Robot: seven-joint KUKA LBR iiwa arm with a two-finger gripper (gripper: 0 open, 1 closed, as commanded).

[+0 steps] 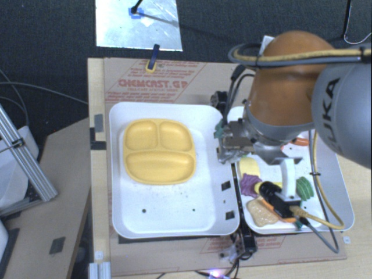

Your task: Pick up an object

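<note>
As items (251, 183) lie in the right bin (332, 193), arm (285, 80) is held over it; jaws' state cannot be told.

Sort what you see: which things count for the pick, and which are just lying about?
For the pick: purple piece, pale yellow piece, green piece and tan piece in the right bin; yellow divided plate in the left bin.
Lying about: shiny sheet, blue-and-yellow tool on the cardboard, metal frame.
</note>
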